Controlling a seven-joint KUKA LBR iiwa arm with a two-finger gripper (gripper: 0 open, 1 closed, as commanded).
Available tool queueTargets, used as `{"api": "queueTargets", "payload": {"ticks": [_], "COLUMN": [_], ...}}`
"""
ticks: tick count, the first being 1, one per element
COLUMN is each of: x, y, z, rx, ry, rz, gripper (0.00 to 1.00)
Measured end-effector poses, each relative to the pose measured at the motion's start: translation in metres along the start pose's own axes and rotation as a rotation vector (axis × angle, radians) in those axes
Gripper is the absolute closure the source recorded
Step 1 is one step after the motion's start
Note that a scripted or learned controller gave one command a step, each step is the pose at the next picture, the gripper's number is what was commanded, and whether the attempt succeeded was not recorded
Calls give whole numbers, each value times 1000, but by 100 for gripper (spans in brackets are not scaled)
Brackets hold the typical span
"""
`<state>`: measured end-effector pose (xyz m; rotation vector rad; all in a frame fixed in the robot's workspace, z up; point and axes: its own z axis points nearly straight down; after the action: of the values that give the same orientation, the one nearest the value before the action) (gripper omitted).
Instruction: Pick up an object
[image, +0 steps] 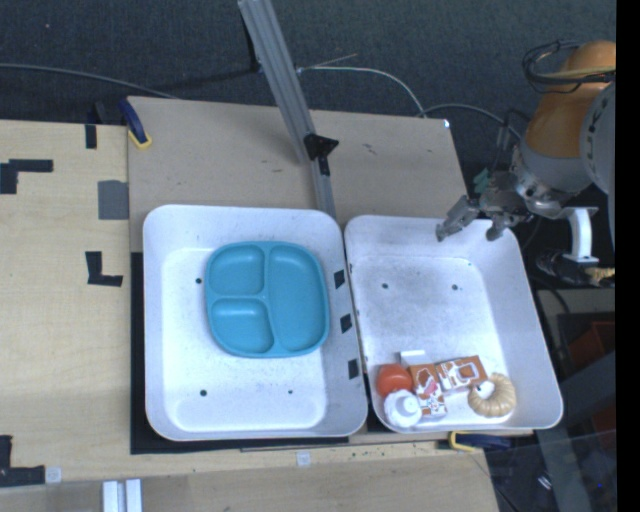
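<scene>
No brand or text can be read anywhere. The closest thing to a label is the red-and-white printed packet (447, 381) at the lower right of the frame, and its print is too small to read.

That packet sits in the right bin (440, 300), packed w/ the other candidate items along the bin's lower edge. An orange-red round item (392, 379) is on its left, touching a white round cap-like thing (403, 409) just below it. A small white card or tag (412, 357) lies just above the packet. A tan ring, prob. a toy donut or bagel (493, 396), lies at the packet's right. The items overlap, so their edges are hard to separate.

The gripper (468, 226) is at the upper right of the frame, over the right bin's top rim near its right corner, well apart from the pile. Its two dark fingers (447, 226) point down-left and stand spread w/ a clear gap and nothing between them. The arm (570, 100) behind it is cut off by the frame's right edge, w/ the orange band at the top right corner.

The left bin (175, 300) holds a teal divided plate (267, 299) w/ three compartments, lying flat in its upper half. A grey metal rail (288, 85) slants down from the top centre to the gap between the bins. Black tape marks (100, 267) dot the wooden bench (60, 330) at left.
</scene>
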<state>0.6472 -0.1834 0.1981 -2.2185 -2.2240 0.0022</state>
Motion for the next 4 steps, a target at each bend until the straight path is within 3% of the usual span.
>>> {"api": "queueTargets", "payload": {"ticks": [1, 3, 4], "x": [0, 1, 1], "y": [0, -11, -10], "z": [0, 112, 100], "rx": [0, 1, 0], "ry": [-1, -1, -1], "rz": [0, 1, -1], "gripper": [0, 0, 100]}}
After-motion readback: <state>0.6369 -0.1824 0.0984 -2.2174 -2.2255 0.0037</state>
